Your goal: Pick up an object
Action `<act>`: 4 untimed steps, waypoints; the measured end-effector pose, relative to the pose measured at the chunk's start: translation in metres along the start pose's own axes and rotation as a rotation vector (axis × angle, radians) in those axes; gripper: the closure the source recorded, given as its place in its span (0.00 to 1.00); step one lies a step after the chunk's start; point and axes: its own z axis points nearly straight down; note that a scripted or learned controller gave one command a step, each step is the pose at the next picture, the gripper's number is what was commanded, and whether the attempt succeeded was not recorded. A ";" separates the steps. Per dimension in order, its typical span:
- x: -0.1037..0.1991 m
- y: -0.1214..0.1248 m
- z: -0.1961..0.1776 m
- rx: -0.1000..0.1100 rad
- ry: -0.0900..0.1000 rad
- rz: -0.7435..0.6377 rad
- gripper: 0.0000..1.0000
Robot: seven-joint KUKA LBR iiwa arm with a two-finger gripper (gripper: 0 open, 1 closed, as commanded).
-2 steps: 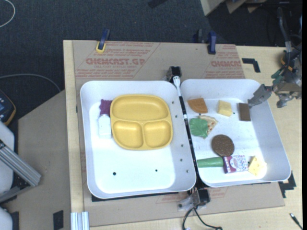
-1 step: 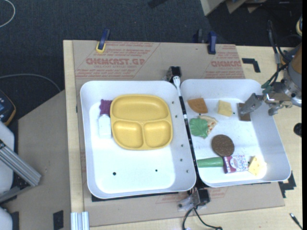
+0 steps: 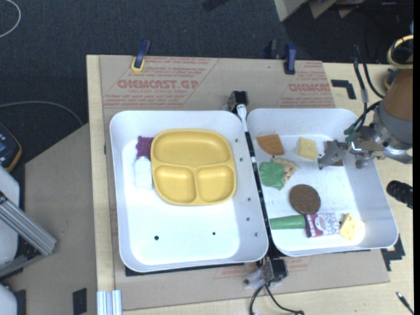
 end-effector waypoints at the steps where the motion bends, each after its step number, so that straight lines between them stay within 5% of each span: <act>1: 0.000 -0.004 0.045 0.000 0.000 0.001 0.00; 3: 0.003 0.001 0.106 -0.008 0.000 0.000 0.00; 4: 0.003 0.002 0.093 -0.015 -0.001 0.001 1.00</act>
